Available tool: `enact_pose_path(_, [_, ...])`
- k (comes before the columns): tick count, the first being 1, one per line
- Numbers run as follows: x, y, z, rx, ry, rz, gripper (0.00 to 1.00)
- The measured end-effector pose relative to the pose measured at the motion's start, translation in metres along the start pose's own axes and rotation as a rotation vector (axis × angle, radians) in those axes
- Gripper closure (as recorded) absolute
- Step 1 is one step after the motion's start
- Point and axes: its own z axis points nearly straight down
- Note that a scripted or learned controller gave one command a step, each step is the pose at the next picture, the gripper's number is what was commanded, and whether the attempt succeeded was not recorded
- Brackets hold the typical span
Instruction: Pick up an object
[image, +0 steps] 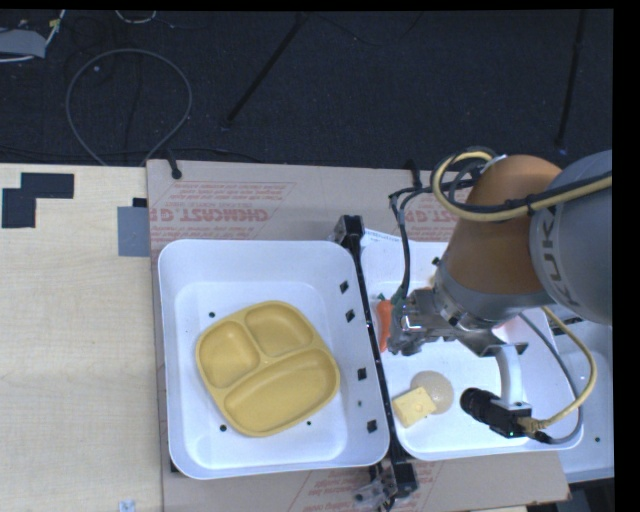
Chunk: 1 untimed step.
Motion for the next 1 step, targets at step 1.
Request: enact_pose_path(1, [0.0635, -0.0012, 0.0029, 0.002, 0.0, -0.001, 1.0])
